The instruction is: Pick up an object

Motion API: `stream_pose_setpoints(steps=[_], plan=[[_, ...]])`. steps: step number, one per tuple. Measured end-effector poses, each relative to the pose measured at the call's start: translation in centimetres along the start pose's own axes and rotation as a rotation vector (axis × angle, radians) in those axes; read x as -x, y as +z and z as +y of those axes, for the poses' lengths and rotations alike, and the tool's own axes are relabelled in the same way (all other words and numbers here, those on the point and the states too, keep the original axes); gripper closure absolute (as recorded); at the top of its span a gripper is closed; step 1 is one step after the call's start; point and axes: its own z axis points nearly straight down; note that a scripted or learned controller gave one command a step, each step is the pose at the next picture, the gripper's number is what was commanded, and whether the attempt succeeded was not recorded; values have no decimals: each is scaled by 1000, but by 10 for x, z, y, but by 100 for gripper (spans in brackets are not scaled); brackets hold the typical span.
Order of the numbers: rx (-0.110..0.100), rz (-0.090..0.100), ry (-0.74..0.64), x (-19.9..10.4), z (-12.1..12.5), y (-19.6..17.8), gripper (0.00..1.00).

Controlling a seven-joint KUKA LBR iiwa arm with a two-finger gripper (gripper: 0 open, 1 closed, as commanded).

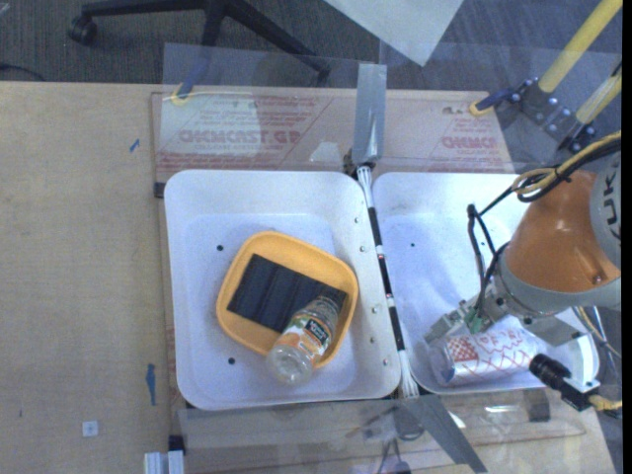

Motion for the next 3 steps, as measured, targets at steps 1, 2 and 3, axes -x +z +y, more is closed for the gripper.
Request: stream_pose_setpoints(steps=[1,2,3], plan=[[-1,1,2,0,0,-9,100],[-1,1,1,0,-1,-9,0],[-4,5,214,-3,0,9,0]])
